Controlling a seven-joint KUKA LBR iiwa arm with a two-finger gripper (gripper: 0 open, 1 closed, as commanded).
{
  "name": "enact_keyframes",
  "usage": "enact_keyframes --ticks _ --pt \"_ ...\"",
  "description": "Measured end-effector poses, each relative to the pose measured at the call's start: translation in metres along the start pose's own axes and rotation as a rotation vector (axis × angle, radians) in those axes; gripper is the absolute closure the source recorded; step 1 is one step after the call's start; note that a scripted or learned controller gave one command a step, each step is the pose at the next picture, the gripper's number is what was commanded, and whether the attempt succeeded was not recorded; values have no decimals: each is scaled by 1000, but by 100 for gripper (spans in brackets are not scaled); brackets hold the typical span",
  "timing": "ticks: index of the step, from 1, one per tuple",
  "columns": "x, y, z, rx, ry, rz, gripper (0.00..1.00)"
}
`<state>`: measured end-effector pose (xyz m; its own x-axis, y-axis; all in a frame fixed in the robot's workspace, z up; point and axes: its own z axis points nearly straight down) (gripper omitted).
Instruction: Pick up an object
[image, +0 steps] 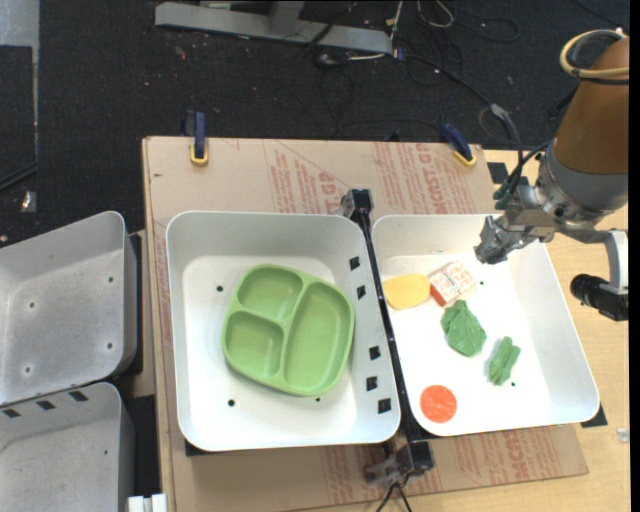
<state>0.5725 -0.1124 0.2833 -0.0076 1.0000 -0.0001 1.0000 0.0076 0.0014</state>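
The right bin (560, 300) holds a yellow rounded piece (406, 291), a small red-and-white box (451, 283), a green leafy toy (464, 329), a smaller green piece (503, 361) and an orange-red disc (438, 403). My gripper (492, 247) hangs over the bin's far right part, just up and right of the red-and-white box. It touches none of the objects. Nothing shows between its tips.
The left bin (190, 300) holds a green divided plate (289, 329). A black divider (375, 300) runs between the bins. Clamps (198, 137) hold the cardboard-covered bench at its far edge. Grey trays (60, 300) lie off the bench to the left.
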Motion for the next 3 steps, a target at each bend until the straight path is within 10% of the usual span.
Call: enact_keyframes --ticks 3 --pt "149 38 14 0 0 0 100"
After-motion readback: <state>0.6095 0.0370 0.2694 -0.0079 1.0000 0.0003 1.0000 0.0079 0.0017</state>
